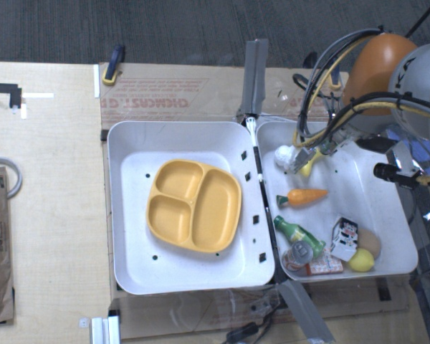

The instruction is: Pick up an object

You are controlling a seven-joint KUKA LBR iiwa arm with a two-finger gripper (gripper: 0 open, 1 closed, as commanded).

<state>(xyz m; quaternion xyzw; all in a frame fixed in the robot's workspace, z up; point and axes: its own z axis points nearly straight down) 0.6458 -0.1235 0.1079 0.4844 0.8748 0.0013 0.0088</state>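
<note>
The end effector (306,158) sits low in the right bin (387,213) beside a white ball (284,155); its state I cannot tell. A carrot (306,197) lies just below. Cardboard (173,92) behind reads "CHEMCRAFT"-like, mirrored.

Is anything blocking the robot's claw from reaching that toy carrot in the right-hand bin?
Nothing visible does. The gripper sits at the far end of the right bin, beside a white object. The carrot lies just nearer the camera, with bare bin floor between them.
</note>
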